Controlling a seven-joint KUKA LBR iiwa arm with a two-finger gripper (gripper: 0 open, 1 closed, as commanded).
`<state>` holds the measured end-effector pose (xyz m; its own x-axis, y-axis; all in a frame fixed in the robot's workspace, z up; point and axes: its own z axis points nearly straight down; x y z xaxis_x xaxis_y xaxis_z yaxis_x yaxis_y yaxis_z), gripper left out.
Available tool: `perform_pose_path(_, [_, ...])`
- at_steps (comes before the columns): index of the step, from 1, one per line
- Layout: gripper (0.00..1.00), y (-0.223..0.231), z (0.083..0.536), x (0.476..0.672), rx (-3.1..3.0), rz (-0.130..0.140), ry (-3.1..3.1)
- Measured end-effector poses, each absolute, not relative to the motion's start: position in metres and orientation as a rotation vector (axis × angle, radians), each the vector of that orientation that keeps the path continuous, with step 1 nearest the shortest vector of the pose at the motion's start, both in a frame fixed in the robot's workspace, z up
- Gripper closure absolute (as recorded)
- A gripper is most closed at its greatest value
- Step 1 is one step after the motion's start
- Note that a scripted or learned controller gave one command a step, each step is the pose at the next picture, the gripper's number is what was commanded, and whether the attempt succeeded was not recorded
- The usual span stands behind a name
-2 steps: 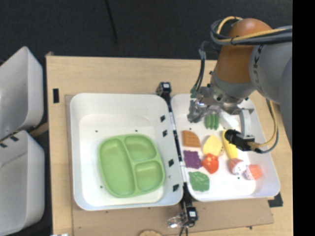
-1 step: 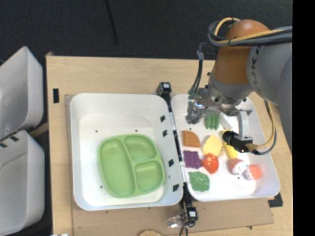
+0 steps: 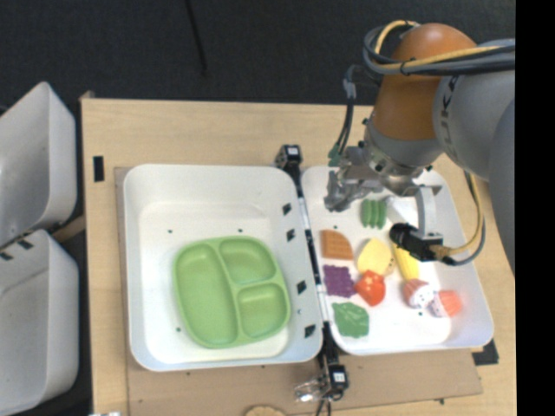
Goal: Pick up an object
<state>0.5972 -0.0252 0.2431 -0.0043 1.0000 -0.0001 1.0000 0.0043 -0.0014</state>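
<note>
Item: my gripper (image 3: pixel 345 194), state indiscernible, poised low over right white bin (image 3: pixel 464 323), beside ridged green plastic piece (image 3: pixel 374 212), probably my pick target; nothing seen held.

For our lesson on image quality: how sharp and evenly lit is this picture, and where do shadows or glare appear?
Camera view: soft and slightly blurred throughout; lighting even, the green tray casts only a faint shadow; mild glare on the arm's orange band; small toys like the purple piece lack fine detail.
</note>
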Motion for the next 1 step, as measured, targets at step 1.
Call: perform_pose_path(1, [1.00, -0.0322, 0.2448, 0.5810, -2.219, 0.005, -2.220])
